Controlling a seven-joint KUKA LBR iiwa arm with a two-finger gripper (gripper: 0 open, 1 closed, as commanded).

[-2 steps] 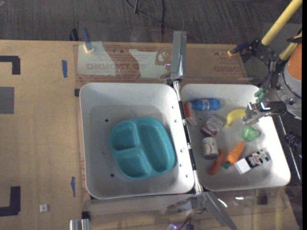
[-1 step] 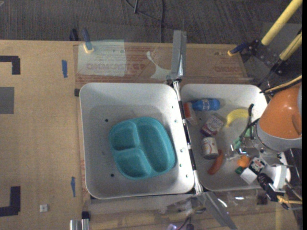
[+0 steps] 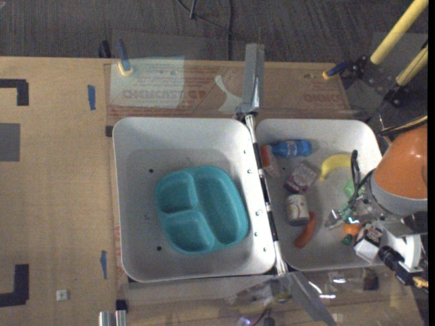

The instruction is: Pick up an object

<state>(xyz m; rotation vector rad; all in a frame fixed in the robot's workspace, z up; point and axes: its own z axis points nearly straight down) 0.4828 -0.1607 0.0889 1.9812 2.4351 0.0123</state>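
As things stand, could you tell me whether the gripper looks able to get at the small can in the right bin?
Probably yes: the can lies in the open beside the gripper, with nothing over it and only the carrot close by.

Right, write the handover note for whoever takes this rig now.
Gripper: low in the right bin, near its right side; nothing seen held.
Right bin holds: blue bottle, banana, small can, dark packet, orange carrot-like piece.
Left bin: teal divided tray.
Done: arm is down in the right bin.
Left: grasp one object and lift it.
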